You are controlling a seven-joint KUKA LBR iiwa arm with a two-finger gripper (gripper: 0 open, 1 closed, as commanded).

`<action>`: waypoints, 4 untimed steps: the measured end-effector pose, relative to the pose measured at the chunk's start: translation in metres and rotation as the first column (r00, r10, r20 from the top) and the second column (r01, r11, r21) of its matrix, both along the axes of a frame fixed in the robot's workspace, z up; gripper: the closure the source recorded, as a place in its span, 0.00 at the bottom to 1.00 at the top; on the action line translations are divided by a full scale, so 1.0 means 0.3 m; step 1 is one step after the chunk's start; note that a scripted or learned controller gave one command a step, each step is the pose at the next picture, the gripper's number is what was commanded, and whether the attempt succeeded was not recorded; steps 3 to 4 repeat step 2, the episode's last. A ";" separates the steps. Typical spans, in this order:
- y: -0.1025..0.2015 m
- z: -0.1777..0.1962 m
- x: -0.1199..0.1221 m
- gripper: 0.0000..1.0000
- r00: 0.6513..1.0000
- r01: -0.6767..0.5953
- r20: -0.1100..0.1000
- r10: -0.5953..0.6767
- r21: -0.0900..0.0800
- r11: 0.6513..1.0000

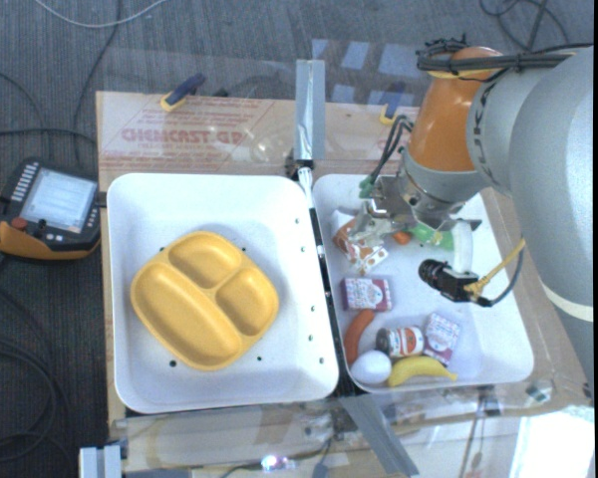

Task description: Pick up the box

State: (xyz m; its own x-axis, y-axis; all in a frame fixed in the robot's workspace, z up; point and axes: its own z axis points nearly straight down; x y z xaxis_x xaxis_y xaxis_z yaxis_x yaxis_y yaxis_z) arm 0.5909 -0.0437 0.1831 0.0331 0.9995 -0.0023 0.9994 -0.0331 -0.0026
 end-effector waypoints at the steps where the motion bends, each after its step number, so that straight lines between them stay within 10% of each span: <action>1: -0.002 0.000 -0.001 0.00 1.000 0.001 -0.001 -0.001 -0.002 1.000; 2: -0.181 -0.290 -0.137 0.00 0.997 0.082 0.014 -0.082 0.004 0.997; 4: -0.181 -0.290 -0.137 0.00 0.997 0.082 0.014 -0.082 0.004 0.997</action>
